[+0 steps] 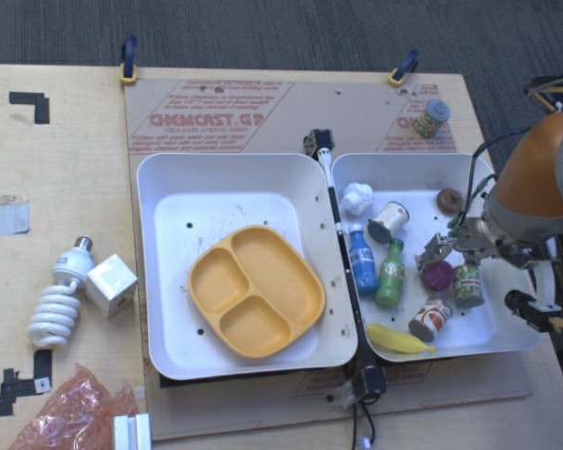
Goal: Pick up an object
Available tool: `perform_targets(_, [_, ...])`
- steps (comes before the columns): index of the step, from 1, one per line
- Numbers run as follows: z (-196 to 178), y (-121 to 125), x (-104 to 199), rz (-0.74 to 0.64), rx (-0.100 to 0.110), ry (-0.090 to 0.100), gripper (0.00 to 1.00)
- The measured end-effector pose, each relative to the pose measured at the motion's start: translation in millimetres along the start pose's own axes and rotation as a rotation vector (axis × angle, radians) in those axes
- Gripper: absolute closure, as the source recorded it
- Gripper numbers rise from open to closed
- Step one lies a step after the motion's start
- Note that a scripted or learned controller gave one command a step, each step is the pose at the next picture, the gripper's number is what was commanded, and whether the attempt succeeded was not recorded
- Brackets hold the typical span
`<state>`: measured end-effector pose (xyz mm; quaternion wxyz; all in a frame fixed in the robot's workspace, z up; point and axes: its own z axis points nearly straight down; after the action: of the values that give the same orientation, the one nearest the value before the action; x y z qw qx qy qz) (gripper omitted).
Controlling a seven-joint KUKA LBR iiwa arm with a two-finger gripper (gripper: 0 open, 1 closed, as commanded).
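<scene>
Gripper (pixel 438 251) above a purple ball (pixel 439 275); jaw state: cannot tell.
Ball just below them looks light, smooth, likely slippery; grasp across its middle.

You see two white bins side by side. The left bin (pixel 159 251) holds a yellow divided plate (pixel 255 292). The right bin (pixel 479 331) holds a blue bottle (pixel 362 262), a green bottle (pixel 390 275), a banana (pixel 399 340), a white cup (pixel 388 220) and a purple object (pixel 439 276). The gripper (pixel 438 249) hangs just above the purple object. A spiral light bulb (pixel 58 300) lies on the bench (pixel 56 186), left of the bins.
</scene>
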<state>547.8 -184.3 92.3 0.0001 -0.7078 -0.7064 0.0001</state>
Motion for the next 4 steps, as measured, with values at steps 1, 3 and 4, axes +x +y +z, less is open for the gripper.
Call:
perform_targets(1, [-10, 1, -1, 0.001, -0.002, -0.001, 1.0])
perform_targets(3, [-52, 101, -5, -0.004, -0.002, -0.002, 0.0])
perform_targets(4, [-62, 101, -5, -0.007, -0.003, -0.004, 1.0])
